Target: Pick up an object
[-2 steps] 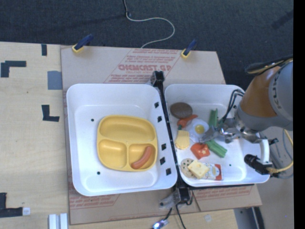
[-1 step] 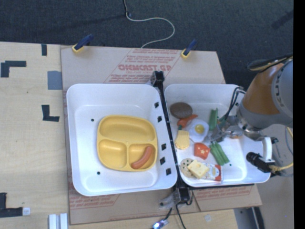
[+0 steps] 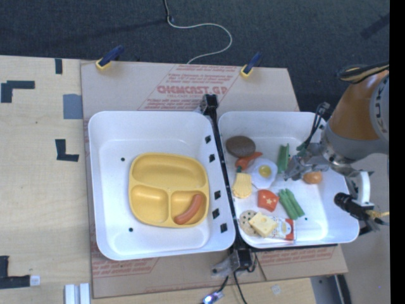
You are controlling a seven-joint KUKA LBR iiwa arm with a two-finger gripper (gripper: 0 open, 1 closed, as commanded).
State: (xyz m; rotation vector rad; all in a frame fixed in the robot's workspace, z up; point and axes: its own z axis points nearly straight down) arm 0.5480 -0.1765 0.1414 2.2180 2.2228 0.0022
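A dark grey carpeted floor (image 3: 76,18) fills the top of the view, with a thin white cable (image 3: 201,33) looping across it. Below it lies the light wooden table (image 3: 38,170), marked with a few dark tape shapes on its left side. A sheet of brown cardboard (image 3: 183,90) with red printed lettering is spread over the table, held at its far edge by two blue-and-yellow clamps (image 3: 109,57).

Two shallow white bins sit side by side on the cardboard, touching along their inner walls. The left bin (image 3: 104,189) holds a yellow divided plate (image 3: 161,182), and a toy sausage (image 3: 190,209) lies in the plate's near right compartment.

The grey arm with its orange band (image 3: 361,116) reaches in from the right over the right bin (image 3: 323,223). Its end effector (image 3: 296,166) hangs low among the toys at the bin's middle right; whether it is spread or closed, or has hold of anything, cannot be told here.

In the right bin lie small toy foods: a brown round patty (image 3: 240,145) at the far left, a fried egg (image 3: 263,170), a yellow corn piece (image 3: 242,185), a red piece (image 3: 267,199), green beans (image 3: 291,203), a cheese wedge (image 3: 262,223) near the front, and an orange piece (image 3: 312,177) just beside the end effector.
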